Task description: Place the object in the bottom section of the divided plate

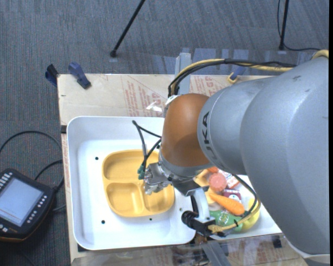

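The pincer (pixel 150 186) hangs low over the right part of the yellow plate (pixel 119 198), above the ridge between the wide far section and the small near-right section. Seen from above, it is hidden by its own body, so I cannot tell whether it is open or closed, nor whether it carries anything. Just above it sits the orange band (pixel 183 132), and the grey arm (pixel 266 137) comes in from the right and covers much of that side.

The plate lies flat in the left bin (pixel 86 148), somewhat right of the bin's middle, apart from the bin walls. It has 3 sections: 1 wide one on the far side and 2 smaller ones on the near side. The parts of all 3 that show are bare yellow.

In the right bin (pixel 268 225), beside the arm, lies a heap of toy food: a carrot (pixel 228 204), a red piece (pixel 217 182) and a yellow curved piece (pixel 252 218), all touching or overlapping. Which of these is meant for the plate I cannot tell.

Both bins stand on a brown board (pixel 111 93). On the carpet to the left lies a handheld screen unit (pixel 16 204) with its cable.
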You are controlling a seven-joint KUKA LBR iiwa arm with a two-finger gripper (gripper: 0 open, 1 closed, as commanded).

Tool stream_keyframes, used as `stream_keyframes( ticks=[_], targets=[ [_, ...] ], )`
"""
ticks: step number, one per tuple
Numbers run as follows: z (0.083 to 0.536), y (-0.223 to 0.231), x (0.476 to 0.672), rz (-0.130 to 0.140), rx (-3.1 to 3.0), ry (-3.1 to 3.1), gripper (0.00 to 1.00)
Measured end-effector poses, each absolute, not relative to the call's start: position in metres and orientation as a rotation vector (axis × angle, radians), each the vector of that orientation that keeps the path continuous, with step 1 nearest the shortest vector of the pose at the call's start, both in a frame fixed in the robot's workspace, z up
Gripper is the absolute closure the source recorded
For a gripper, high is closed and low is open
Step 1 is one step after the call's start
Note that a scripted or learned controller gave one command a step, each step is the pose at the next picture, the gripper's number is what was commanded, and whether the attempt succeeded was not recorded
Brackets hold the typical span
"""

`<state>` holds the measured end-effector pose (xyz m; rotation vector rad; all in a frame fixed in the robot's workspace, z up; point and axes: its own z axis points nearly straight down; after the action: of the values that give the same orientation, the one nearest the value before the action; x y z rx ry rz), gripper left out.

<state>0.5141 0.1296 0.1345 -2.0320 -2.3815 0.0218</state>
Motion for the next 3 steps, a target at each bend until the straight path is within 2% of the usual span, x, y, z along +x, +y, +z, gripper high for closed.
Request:
stream_keyframes(
  ticks=[1,2,3],
  targets=[
    [0.187,0.101,0.515,0.003,-2.075,-2.357,1.0],
    [0.212,0.123,0.535,0.007,-2.238,-2.201,1.0],
    [0.148,0.144,0.541,0.016,-2.497,-1.897,1.0]
  ],
)
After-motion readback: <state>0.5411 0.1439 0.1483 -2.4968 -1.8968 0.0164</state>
